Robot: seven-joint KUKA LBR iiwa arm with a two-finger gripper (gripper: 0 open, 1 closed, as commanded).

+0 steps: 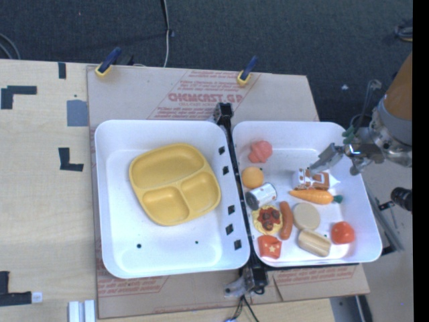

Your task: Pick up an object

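The right white bin [355,186] holds several toy foods: a pink piece [260,151], an orange ball [252,177], a small can [261,195], a carrot [312,195], a white-and-brown piece [315,178], a sausage [286,220], a round beige disc [306,216], a bread roll [314,242] and a red tomato [342,233]. My gripper [340,159] hangs over the bin's upper right part, just above and right of the white-and-brown piece. Its fingers are spread open with nothing between them.
The left white bin [110,200] holds a yellow divided plate [175,183]. A black divider [231,180] runs between the bins. A pizza slice [268,219] and a red piece [269,246] lie near the right bin's left wall.
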